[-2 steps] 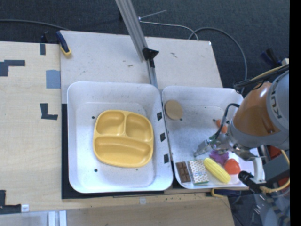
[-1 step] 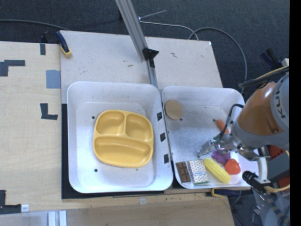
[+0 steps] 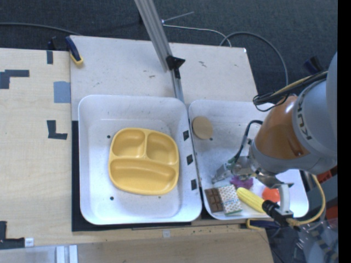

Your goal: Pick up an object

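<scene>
My gripper (image 3: 227, 171) is down inside the right-hand bin (image 3: 219, 111), near that bin's front half, and I cannot tell from here how it is set, because my own grey wrist and the orange band (image 3: 274, 133) crowd the spot and the metal parts blur together. Just beside my gripper, toward the front edge of the bin, something purple (image 3: 240, 182) lies against it, too small for me to name; whether I am touching it I cannot say. A little farther toward the front sit a brown chocolate-bar-like block (image 3: 214, 199) and, touching it on the side nearer my arm, a small pale patterned packet (image 3: 231, 199); any print on that packet is too fine for me to read. Next to the packet, under my wrist, lies a yellow corn cob (image 3: 251, 199), slanting, and just beyond it an orange piece (image 3: 270, 193) half hidden by my arm. Away from my gripper, toward the far end of the same bin and well apart from that cluster, rests a round tan disc (image 3: 202, 127), close to the wall shared with the other bin. Across that wall, the left-hand bin (image 3: 93, 201) holds a yellow divided plate (image 3: 145, 161) with three compartments, lying flat in its middle. On my grey casing part of a dark lettered mark shows (image 3: 305, 126), but it is cut off and I cannot make it out.
</scene>
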